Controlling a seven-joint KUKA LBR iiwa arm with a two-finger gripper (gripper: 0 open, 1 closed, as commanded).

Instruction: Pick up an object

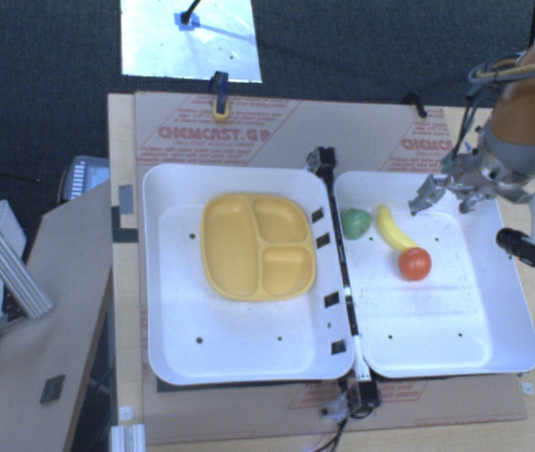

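Note:
Three small things lie in the right bin (465,337), near its far left corner: a green round fruit (355,221), a yellow banana (395,231) and a red-orange ball (415,264). The banana lies between the other two, close to both. My gripper (440,205) hangs over the bin's far edge, to the right of the banana and above the ball. Its fingers are spread open with nothing between them.
The left bin (183,347) bears a yellow divided plate (256,247) in its middle. A black divider with clips (335,252) runs between the two bins. The arm reaches in from the upper right.

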